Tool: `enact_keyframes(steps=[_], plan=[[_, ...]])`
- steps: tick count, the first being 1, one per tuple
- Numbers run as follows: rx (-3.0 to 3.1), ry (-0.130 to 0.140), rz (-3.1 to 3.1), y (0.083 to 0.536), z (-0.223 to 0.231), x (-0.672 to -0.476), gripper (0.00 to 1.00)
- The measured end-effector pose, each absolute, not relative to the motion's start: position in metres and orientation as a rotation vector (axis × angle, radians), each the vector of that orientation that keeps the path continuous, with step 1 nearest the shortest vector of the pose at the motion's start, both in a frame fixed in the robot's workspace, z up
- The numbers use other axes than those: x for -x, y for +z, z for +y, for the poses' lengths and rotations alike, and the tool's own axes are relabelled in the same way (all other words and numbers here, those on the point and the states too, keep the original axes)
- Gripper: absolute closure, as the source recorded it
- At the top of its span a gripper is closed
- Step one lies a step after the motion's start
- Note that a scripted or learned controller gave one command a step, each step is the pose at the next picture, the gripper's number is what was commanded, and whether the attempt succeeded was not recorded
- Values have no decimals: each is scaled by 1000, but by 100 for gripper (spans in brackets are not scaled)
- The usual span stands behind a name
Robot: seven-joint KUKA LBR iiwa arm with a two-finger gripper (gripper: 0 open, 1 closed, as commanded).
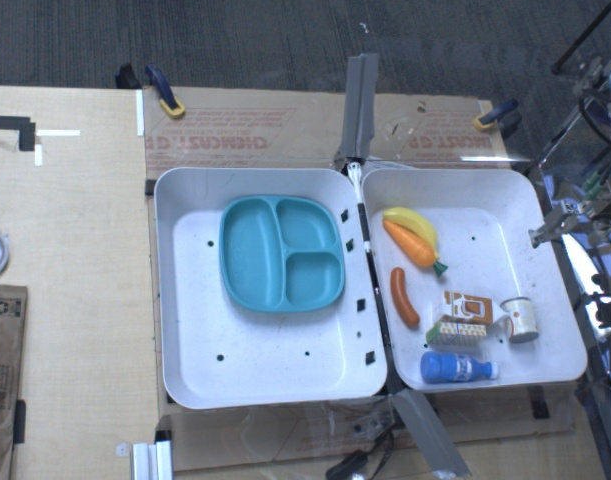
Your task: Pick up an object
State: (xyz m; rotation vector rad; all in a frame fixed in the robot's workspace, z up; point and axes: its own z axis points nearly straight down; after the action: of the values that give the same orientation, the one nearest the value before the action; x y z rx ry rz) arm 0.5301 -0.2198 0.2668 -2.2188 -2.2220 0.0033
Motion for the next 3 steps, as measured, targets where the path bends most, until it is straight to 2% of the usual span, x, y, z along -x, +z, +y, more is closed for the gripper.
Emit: enact_keyframes(steps=[1, 2, 3], plan=[[2173, 4, -2264, 136, -156, -542, 0], [2007, 3, -2414, 91, -97, -566, 0], [2012, 4, -2410, 100, -99, -566, 100]])
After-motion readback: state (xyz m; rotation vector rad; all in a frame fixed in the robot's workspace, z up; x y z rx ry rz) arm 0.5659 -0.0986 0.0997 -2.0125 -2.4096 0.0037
